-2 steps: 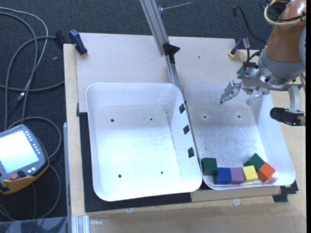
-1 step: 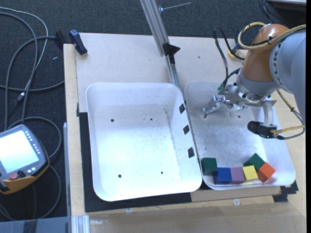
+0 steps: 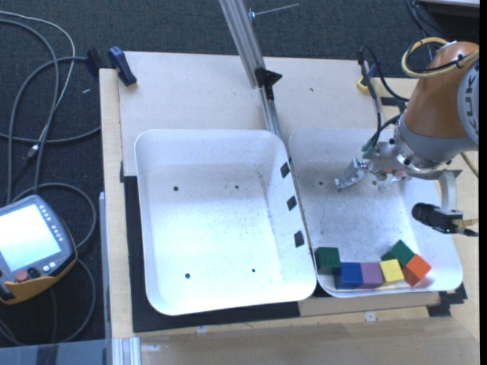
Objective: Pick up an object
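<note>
Several small blocks lie in a row along the front edge of the right bin (image 3: 335, 211): a dark green block (image 3: 328, 259), a blue block (image 3: 350, 274), a purple block (image 3: 371, 273), a yellow block (image 3: 391, 270), an orange block (image 3: 417, 269), and another green block (image 3: 400, 251) just behind the yellow one. My gripper (image 3: 350, 179) hangs over the back middle of the right bin, pointing left, well behind the blocks. Nothing shows between its fingers.
The left bin (image 3: 152, 226) sits beside the right one, with black clips on the shared wall. A slanted metal rail (image 3: 243, 33) crosses the bench at the back. A blue clamp (image 3: 122, 65) sits at the bench's back left corner. A teach pendant (image 3: 30, 242) lies off the bench to the left.
</note>
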Available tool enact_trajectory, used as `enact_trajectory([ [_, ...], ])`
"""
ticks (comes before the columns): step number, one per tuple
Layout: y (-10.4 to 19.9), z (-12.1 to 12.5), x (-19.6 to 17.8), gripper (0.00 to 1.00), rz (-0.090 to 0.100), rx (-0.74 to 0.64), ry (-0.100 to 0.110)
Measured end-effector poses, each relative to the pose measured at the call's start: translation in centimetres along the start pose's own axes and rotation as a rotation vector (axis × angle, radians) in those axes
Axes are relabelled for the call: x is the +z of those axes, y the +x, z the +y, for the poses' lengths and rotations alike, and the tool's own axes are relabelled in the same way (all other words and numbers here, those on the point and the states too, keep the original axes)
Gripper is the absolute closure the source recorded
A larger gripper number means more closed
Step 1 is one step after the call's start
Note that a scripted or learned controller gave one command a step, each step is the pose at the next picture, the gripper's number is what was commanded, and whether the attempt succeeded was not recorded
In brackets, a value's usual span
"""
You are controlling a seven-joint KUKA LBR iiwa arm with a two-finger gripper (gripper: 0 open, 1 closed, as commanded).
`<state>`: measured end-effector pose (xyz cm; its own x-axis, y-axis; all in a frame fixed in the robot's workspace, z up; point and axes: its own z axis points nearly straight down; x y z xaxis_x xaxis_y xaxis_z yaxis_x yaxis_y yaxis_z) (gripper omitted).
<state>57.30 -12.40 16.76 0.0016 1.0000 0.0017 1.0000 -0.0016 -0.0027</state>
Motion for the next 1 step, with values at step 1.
enact_trajectory([
  [1, -6.80, 1.05, -2.41, 0.00, -0.007, 0.003, -0.007],
])
